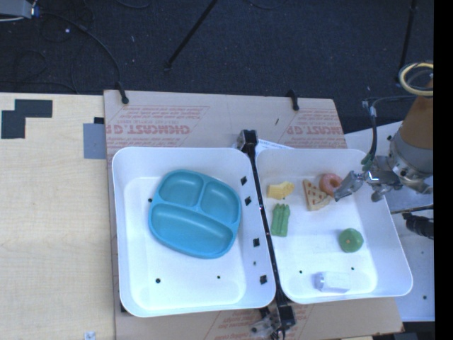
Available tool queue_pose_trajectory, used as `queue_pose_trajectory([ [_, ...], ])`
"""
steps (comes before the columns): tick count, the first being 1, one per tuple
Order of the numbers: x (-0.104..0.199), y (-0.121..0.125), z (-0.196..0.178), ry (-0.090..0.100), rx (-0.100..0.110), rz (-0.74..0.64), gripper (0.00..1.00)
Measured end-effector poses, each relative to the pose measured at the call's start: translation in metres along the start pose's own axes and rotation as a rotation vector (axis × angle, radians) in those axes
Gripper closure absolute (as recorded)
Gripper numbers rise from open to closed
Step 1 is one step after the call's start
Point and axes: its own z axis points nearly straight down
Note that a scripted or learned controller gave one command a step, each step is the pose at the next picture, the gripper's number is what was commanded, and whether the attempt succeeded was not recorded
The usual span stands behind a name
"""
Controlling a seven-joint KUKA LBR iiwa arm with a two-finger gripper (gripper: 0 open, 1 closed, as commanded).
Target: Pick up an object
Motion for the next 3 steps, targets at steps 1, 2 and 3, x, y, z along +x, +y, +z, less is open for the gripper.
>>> queue_pose_trajectory([
  [1,0.0,0.003,-0.007,-0.002,-0.01,-0.003,0.0],
  [2,-0.005,0.001,0.039,-0.001,-0.006,-0.002,0.0],
  [3,-0.004,0.001,0.094,-0.001,-0.006,-0.003,0.0],
])
